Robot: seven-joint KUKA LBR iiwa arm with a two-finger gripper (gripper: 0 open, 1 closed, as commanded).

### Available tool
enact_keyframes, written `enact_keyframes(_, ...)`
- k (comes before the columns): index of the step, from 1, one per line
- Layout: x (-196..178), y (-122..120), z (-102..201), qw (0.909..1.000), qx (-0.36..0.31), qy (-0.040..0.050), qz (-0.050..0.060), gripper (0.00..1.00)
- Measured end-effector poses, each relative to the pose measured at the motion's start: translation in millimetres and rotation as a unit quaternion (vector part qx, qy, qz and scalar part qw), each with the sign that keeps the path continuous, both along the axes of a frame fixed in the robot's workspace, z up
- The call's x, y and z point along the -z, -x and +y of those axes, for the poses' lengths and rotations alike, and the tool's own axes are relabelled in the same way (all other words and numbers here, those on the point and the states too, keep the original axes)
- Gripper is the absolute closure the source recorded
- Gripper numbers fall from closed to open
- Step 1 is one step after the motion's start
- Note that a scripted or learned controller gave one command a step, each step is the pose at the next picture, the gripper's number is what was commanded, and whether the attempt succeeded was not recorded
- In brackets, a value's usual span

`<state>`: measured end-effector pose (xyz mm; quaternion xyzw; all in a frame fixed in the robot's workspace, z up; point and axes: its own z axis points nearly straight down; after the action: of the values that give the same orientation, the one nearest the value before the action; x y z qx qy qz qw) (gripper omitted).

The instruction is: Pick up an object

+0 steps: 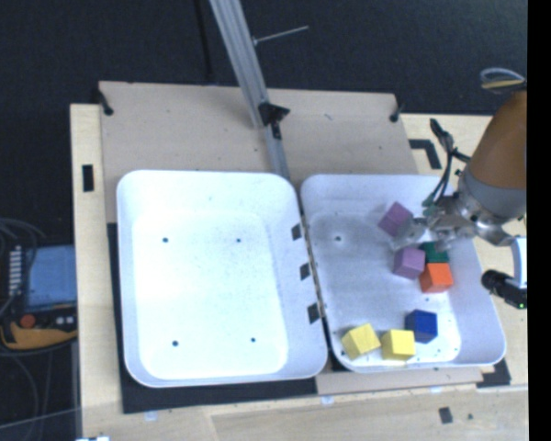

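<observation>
Scene: A grey KUKA arm with an orange band (501, 145) reaches in from the right over the right bin (349, 200), one of two shallow white bins on the table (87, 246).

Gripper: The gripper (427, 232) hangs low in the upper right part of that bin, among a tight cluster of blocks.

Fingers: Whether they are spread or clenched cannot be told from this angle; no block is visibly between them.

Nearest blocks: An upper purple block (396, 218) lies just left of the gripper, a lower purple block (409, 263) just below it, an orange block (436, 277) beside that one, and a sliver of green block (432, 250) sits right under the wrist.

Others in the bin: A blue block (422, 324) and two yellow blocks (361, 341) (399, 343) lie well apart from the gripper, near the bin's front edge.

Left bin: The left bin (129, 246) has no part in this try.

Risk, crowding: The purple, green and orange blocks look touching or nearly so. Fingers coming down here could land on top of a block, or straddle two and grip neither.

Risk, nudging: A finger that meets a block's side would likely push it away rather than capture it, and could scatter its neighbours.

Risk, poor grip: A block caught by a corner or tilted may slip out once lifted.

Risk, hidden target: The green block is mostly covered by the arm, so a miss there would be hard to spot.
</observation>
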<state>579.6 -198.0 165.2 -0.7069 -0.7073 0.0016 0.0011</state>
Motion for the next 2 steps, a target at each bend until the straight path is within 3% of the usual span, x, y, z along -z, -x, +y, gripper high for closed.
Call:
enact_keyframes(1, 42.6, -9.5, -12.8, 1.0, 0.001, 0.0048, -0.008, 0.0)
enact_keyframes(2, 38.2, -12.5, -11.3, 0.9999, 0.0, 0.0042, -0.013, 0.0)
